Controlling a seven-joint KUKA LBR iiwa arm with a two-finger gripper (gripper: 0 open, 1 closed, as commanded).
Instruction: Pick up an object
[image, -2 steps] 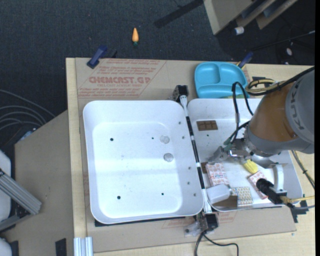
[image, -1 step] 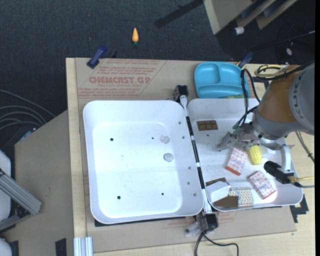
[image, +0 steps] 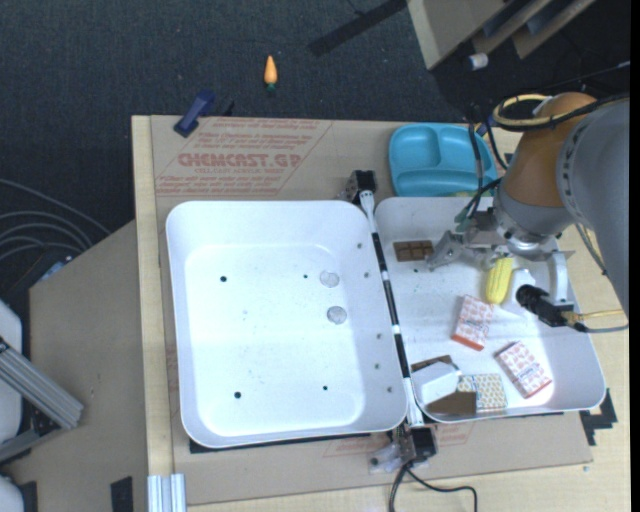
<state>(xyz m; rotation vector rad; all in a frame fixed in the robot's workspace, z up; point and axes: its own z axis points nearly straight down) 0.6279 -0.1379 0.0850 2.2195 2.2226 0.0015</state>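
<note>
Arm over right bin, gripper low at its upper part, right at yellow corn-like object; can't tell whether claw grasps it. Patterned packets lie nearby below

"CHEMCAST" in red, on brown board

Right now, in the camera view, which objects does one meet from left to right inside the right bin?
Brown block → white-and-brown carton → pink-patterned packet → yellow corn → red-patterned box.
</note>
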